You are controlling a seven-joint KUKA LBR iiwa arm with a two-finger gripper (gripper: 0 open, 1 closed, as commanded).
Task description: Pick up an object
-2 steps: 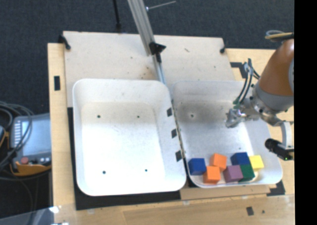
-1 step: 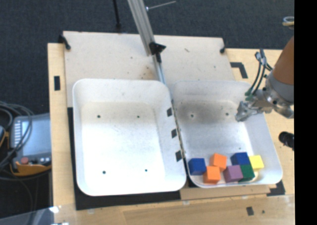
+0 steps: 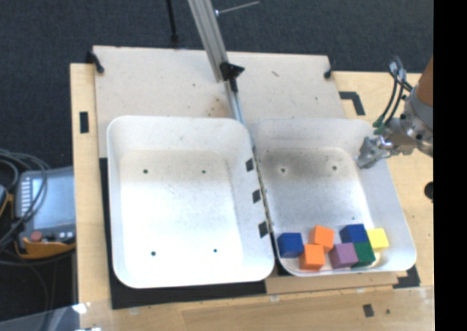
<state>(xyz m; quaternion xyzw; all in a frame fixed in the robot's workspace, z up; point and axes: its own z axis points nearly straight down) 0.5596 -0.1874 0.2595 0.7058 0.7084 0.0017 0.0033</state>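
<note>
The gripper point(image 3: 370, 150) hangs over the right bin's point(image 3: 383, 184) far rim; its grip cannot be told. Blocks point(image 3: 332, 246) cluster near.

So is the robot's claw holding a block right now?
Gripper: nothing between its fingers; open or shut cannot be told. It sits over the right bin's upper right edge, away from the blocks.
</note>
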